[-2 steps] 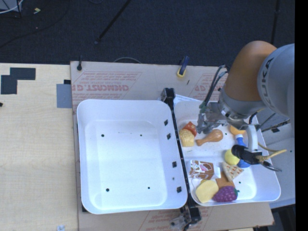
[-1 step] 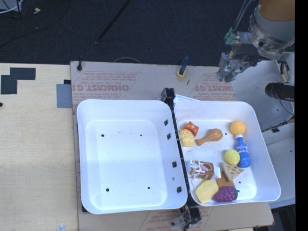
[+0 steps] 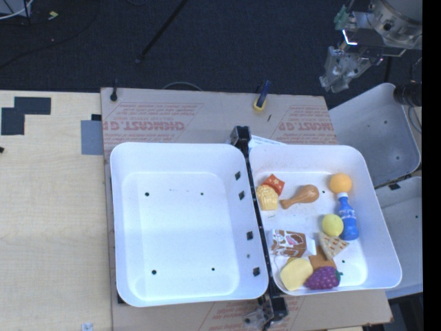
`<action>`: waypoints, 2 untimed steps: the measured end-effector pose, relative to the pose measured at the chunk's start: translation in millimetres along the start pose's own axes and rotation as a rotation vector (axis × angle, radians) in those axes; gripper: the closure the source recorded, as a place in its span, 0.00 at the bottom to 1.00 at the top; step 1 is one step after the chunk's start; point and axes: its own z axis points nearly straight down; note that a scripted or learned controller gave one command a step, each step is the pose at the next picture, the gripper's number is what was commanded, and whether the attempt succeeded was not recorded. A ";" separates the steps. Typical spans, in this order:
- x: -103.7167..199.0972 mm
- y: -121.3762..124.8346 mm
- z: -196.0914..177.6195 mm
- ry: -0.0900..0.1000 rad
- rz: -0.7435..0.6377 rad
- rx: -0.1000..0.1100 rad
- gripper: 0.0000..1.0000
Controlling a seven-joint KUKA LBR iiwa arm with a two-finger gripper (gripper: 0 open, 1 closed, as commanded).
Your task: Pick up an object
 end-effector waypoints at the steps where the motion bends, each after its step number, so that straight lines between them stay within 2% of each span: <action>1: -15.0 -1.3 -26.2 0.001 0.004 0.003 1.00; 2: -29.8 -1.3 -58.4 0.001 0.003 0.002 1.00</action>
